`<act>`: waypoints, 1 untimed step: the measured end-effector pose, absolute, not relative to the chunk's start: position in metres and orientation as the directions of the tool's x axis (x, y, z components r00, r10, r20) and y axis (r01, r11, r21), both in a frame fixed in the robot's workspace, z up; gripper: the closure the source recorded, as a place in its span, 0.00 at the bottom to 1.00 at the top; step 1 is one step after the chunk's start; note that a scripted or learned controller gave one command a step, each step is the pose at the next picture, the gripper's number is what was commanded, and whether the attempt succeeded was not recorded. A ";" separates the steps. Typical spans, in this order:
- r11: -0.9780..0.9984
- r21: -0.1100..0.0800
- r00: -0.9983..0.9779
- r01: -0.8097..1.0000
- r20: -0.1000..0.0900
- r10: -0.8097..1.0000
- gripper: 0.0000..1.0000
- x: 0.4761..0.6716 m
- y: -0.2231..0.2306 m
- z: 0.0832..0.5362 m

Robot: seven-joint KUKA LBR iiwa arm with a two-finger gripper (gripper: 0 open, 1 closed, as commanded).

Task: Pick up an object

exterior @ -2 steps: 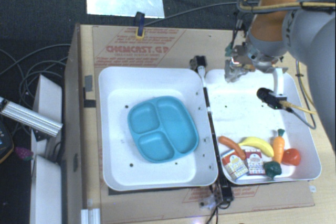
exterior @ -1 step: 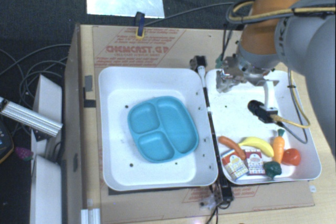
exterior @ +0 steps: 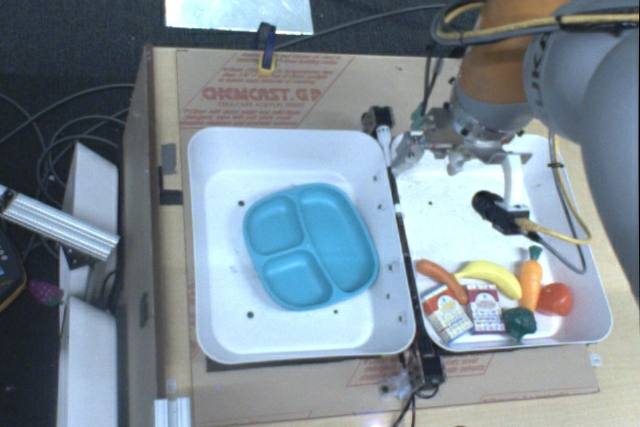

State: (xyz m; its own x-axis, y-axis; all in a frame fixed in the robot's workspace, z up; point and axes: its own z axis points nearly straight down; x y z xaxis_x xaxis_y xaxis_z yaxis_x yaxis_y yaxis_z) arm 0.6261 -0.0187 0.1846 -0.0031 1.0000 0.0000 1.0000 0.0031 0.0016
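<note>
The grey arm with the orange band comes in from the right and puts its tool (exterior: 428, 150) over the far left corner of the right shallow white bin (exterior: 440, 220), close to the wall that this bin shares with its neighbour. If the tool is open or closed, I cannot tell from this view, and I see nothing held in it.

The things to pick up lie together in the near part of the right bin, well apart from the tool. There is an orange sausage-shaped toy (exterior: 441, 276), and just beside it a yellow plastic banana (exterior: 490, 275). To the right of the banana an orange toy carrot (exterior: 530, 282) lies with its tip toward the near rim, and a red toy tomato (exterior: 555, 298) touches it. Below them are a dark green toy (exterior: 519, 321) and 2 small printed cartons (exterior: 462, 312), side by side.

The left shallow white bin (exterior: 210, 215) holds a light blue plastic plate (exterior: 310, 245) with 3 compartments, lying flat near the middle. Both bins stand on a brown cardboard sheet (exterior: 270, 90) with red print.
</note>
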 end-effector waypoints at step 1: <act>0.000 0.000 0.000 1.000 0.000 1.000 0.00 0.486 -0.066 0.184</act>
State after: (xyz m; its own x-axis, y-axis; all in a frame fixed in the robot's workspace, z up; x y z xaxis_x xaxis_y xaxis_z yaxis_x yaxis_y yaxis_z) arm 0.4864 -0.0658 0.1841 -0.0002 1.0000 -0.0004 1.0000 0.0002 0.0000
